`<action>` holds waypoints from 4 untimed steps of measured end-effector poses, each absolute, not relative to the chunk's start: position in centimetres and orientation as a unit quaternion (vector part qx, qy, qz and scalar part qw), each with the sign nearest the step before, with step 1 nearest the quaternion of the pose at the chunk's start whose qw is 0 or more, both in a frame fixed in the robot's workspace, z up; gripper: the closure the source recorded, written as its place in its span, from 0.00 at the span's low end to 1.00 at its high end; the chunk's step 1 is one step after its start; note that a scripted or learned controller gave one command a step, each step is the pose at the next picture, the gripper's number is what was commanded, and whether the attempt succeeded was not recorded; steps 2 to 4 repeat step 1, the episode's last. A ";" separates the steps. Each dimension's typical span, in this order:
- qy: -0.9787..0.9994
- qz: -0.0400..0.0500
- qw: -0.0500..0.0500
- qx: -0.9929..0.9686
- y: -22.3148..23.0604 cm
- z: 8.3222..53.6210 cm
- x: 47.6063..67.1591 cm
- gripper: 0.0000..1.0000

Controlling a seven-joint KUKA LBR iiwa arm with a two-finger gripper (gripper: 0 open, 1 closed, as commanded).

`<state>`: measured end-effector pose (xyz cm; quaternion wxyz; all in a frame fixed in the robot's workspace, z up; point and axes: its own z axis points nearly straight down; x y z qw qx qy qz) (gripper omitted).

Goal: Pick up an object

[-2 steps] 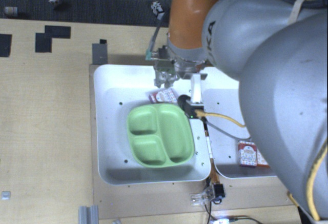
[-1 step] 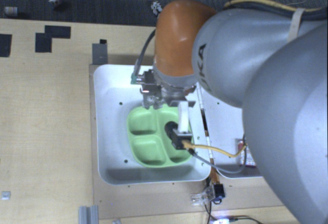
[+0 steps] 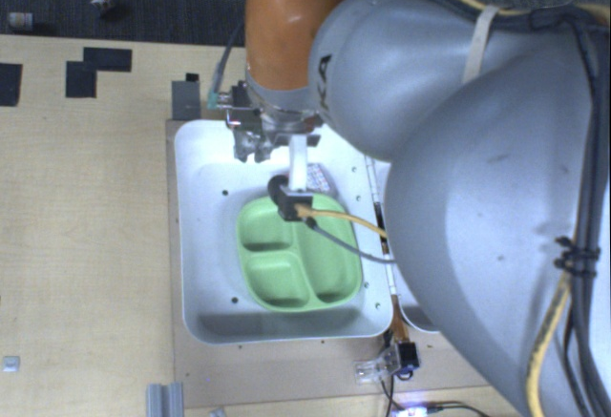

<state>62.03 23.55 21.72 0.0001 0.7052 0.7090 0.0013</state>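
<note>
Approach seems the step now: the hand point(image 3: 256, 150) hangs over the far rim of the green tray point(image 3: 286, 267), which lies in the white bin point(image 3: 196, 243). Open or closed, we cannot tell. Next we must lower it onto that rim.

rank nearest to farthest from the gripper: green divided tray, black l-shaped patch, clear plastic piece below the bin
1. green divided tray: in the left bin, just under the gripper
2. black l-shaped patch: on the bench, upper left
3. clear plastic piece: bottom of the view, past the bin's lower edge
</note>
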 end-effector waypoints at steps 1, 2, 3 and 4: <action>0.708 0.001 0.000 0.707 21.7 23.9 50.9 1.00; 0.708 0.001 0.000 0.707 21.7 23.9 50.9 1.00; 0.708 0.001 0.000 0.707 21.7 23.9 50.9 1.00; 0.708 0.001 0.000 0.707 21.7 23.9 50.9 1.00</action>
